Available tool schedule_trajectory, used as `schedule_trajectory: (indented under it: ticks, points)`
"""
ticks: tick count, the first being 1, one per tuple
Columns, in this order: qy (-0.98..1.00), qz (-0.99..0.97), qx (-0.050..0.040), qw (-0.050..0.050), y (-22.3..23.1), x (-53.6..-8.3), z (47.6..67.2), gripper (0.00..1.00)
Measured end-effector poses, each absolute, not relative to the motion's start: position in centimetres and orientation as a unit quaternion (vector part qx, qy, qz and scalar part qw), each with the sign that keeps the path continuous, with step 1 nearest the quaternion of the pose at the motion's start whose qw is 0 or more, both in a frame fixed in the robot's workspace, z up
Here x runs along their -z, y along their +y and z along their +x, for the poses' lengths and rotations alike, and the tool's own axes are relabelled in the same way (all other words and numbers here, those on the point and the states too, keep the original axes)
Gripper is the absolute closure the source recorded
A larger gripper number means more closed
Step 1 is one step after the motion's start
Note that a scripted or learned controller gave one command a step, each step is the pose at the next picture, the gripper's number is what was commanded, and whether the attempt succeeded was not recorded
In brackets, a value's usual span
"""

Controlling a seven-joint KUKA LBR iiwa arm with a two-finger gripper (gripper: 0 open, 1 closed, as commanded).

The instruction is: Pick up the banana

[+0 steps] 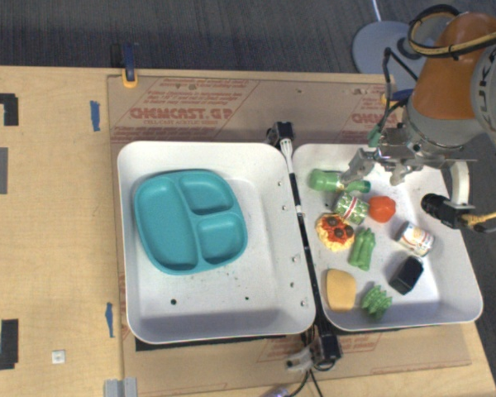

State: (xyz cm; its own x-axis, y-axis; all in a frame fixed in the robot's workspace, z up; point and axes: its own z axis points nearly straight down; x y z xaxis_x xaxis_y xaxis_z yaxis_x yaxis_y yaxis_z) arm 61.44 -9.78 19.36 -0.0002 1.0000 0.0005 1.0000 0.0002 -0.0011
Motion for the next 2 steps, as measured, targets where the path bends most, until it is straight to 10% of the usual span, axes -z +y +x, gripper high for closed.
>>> schedule_trajectory:
  ticks: [1,2]
  points:
    - [-0.758,-0.652,-0.0004,0.001,-4.1,-18.4,51.6,0.0]
    - [-0.889,-0.458,0.0001,0.001,-0.7,-18.5,47.9,0.0]
